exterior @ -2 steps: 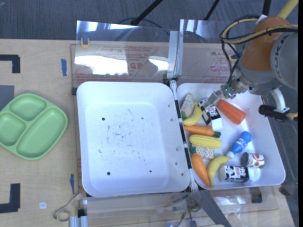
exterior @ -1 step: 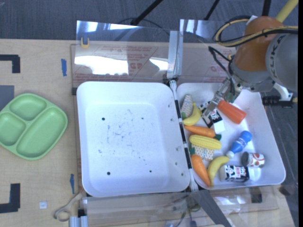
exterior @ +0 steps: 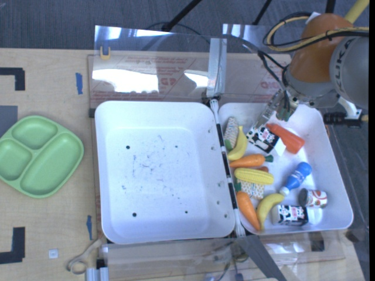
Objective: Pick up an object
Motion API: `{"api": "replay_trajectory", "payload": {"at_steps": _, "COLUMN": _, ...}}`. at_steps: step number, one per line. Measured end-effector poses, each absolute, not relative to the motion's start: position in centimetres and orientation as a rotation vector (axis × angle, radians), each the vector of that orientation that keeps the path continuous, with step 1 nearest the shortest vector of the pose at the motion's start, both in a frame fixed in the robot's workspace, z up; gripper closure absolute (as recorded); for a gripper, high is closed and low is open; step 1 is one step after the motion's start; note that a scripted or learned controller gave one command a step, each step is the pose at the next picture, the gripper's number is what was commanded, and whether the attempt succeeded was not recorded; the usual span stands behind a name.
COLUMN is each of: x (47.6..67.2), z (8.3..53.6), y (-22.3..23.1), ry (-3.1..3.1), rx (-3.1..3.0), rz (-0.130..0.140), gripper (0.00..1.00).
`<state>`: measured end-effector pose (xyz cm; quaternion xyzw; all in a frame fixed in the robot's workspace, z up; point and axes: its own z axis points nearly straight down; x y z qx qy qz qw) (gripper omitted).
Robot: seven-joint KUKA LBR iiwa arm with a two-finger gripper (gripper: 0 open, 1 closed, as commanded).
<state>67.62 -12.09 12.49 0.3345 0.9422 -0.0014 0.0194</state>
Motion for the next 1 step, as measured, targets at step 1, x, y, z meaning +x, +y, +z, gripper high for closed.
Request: {"api": "replay_trajectory", "payload": {"at_steps": 1, "x": 65.22, "z": 18.61, "y": -7.98, "ry": 2.765, "rx": 1.479, "rz": 0.003, "gripper": 1.0}}
